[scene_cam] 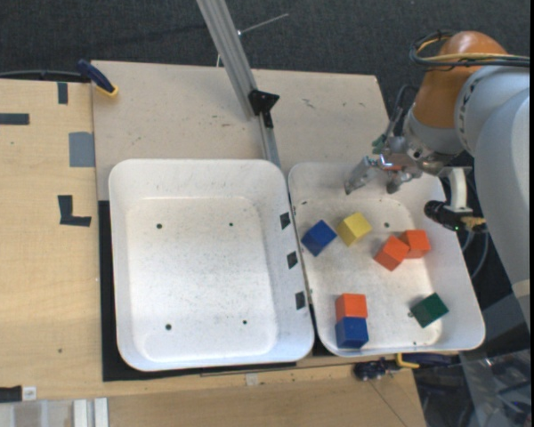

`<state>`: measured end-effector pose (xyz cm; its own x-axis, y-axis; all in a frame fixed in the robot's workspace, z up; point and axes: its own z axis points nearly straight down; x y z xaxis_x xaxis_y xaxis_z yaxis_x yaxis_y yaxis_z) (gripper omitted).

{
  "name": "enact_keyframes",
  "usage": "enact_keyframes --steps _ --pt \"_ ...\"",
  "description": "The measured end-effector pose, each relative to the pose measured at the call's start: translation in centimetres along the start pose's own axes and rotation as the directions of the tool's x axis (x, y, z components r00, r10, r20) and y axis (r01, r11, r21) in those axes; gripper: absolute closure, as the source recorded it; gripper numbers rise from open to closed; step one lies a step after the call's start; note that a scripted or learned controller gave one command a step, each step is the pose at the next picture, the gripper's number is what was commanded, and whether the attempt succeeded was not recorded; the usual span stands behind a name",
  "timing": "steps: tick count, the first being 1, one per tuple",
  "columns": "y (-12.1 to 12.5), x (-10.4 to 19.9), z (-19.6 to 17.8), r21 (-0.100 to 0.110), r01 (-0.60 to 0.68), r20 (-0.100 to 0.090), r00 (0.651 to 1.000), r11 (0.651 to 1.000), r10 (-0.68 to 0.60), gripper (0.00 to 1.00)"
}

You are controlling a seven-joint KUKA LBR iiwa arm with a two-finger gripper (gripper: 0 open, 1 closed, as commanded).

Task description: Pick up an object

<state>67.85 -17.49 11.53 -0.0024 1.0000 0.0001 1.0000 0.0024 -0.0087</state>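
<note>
The right bin (320, 181) holds several small blocks. A blue block (319, 237) and a yellow block (355, 228) lie side by side near its middle. Two orange blocks (392, 253) (416, 242) touch each other to their right. At the front, an orange block (351, 306) sits against another blue block (351, 332), with a green block (430, 310) off to the right. My gripper (374, 183) hovers over the bin's far end, open, nothing between its fingers, a little beyond the yellow block.
The left bin (125, 238) stands beside the right one. A slanted metal pole (236, 52) crosses the bench behind the bins. The arm's grey body (503, 149) overhangs the right bin's right edge.
</note>
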Motion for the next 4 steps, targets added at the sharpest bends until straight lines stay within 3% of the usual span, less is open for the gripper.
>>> enact_keyframes --steps 1,2,3,4 --pt "-0.1 -0.2 2.1 0.004 -0.003 0.004 1.0 1.0 0.003 0.0" --pt "-0.2 -0.2 1.2 0.006 -0.003 0.004 1.0 1.0 0.003 1.0" --pt "0.2 0.3 -5.1 -0.015 0.0 0.002 1.0 1.0 0.0 1.0" --pt "-0.1 0.8 -11.4 -0.015 -0.001 0.002 1.0 1.0 0.001 1.0"
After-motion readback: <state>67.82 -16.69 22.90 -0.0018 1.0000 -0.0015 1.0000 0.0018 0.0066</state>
